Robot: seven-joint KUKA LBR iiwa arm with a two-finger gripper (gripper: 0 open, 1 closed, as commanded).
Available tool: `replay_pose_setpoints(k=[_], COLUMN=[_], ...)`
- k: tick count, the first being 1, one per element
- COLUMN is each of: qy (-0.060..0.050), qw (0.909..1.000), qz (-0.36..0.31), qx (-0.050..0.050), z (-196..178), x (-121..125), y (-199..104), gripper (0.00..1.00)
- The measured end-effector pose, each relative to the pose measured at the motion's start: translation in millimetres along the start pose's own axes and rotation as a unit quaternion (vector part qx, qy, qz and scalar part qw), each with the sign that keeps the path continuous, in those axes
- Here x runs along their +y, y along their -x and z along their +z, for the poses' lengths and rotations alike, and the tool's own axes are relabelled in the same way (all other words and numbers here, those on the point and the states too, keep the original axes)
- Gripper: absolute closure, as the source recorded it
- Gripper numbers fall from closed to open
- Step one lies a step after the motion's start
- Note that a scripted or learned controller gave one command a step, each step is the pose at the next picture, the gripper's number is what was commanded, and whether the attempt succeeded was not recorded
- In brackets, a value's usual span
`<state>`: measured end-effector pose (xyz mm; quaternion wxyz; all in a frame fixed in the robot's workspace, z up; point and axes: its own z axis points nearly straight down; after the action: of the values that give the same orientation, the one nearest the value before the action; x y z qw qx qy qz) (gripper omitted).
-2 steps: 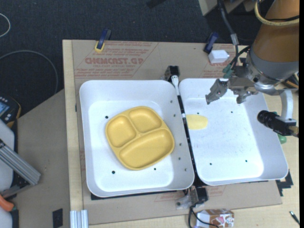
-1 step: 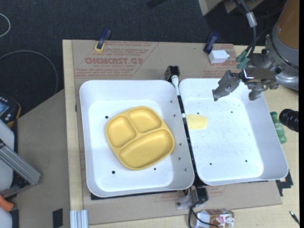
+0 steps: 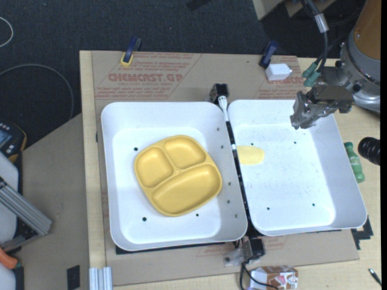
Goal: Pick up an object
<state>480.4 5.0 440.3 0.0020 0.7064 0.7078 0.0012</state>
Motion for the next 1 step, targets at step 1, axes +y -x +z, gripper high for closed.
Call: replay_pose_setpoints(k=[1], qy=[-0.005], qw=[1.0000], qz=[-0.005], qx=[0.001], z=[31.9], x=[-2.0], y=[-109.0], gripper=[1.00])
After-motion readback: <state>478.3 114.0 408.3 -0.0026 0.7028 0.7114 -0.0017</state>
